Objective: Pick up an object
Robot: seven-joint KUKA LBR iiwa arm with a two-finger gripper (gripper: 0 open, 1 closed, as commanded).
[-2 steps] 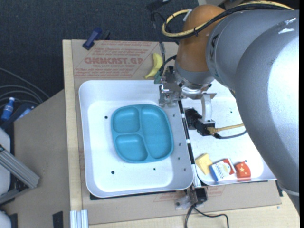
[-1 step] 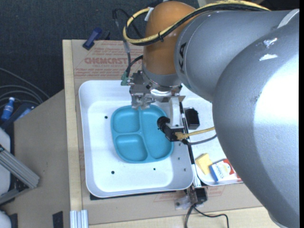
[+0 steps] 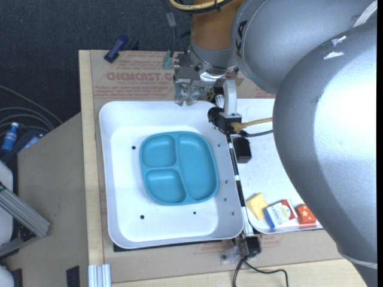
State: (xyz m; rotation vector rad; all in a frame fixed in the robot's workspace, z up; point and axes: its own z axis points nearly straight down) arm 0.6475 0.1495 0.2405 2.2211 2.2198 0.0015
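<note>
camera view, item one: my gripper (image 3: 190, 94) hangs over the left bin's (image 3: 116, 178) far rim, gripping nothing; spread or pressed together, cannot tell. item two: blue divided plate (image 3: 178, 167), mid-bin. step: approach. next: travel toward plate, descend on its edge.

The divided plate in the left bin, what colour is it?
Plain light blue, no pattern, seen in the camera view: plate.

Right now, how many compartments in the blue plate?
3. The blue plate lies in the left bin: one small compartment at its upper left, one small at its lower left, one long down its right side. The arm covers much of the right bin.
</note>
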